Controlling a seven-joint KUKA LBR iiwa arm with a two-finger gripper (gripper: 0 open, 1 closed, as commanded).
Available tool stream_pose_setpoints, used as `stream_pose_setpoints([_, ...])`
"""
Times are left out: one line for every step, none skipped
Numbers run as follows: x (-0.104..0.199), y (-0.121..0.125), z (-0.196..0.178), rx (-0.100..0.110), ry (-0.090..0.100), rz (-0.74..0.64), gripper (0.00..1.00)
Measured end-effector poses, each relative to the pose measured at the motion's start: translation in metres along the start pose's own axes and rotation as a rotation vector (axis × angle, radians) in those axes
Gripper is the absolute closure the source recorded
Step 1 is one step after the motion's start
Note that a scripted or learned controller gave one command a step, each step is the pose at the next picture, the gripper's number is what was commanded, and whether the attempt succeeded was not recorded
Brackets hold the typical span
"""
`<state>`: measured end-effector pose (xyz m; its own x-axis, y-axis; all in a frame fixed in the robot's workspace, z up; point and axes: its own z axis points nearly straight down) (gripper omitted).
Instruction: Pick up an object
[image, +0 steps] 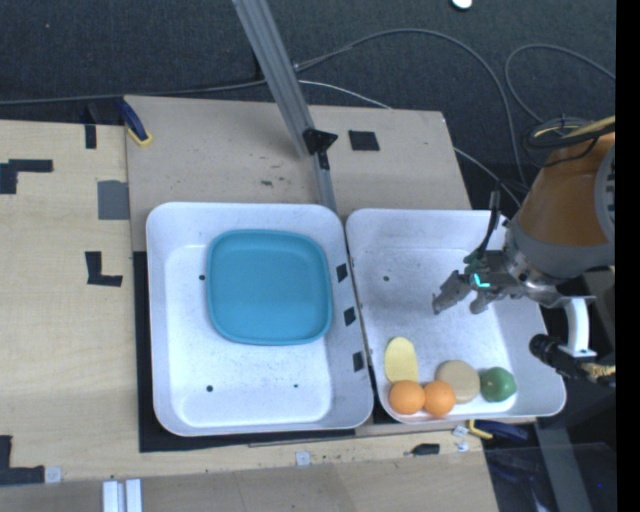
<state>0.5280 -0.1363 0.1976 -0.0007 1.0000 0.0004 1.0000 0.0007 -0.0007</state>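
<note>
While our claw (462, 296) hangs over the right bin (420, 240) with its two fingers spread apart and nothing between them, we see five pieces below it along the near wall: one yellow piece (401, 357), two oranges (407, 397), one beige lump (459, 377), one green ball (497, 382). Nothing stands between. Far to its left lies one blue plate (269, 286) in the left bin (165, 330).

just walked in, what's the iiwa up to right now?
The arm reaches in from the right, with its pincer over the bare middle of the right bin and nothing between its fingers. The pickable items sit along that bin's near edge: a yellow piece, two orange balls, a beige piece and a green ball. The left bin holds a blue plate.
</note>
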Motion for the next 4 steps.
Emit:
stream_pose_setpoints([0.0,0.0,0.0,0.0,0.0,0.0,0.0])
stream_pose_setpoints([-0.001,0.006,0.059,0.005,0.0,0.0,0.0])
stream_pose_setpoints([-0.001,0.007,0.108,-0.002,0.0,0.0,0.0])
stream_pose_setpoints([-0.002,0.007,0.097,-0.004,-0.002,0.001,1.0])
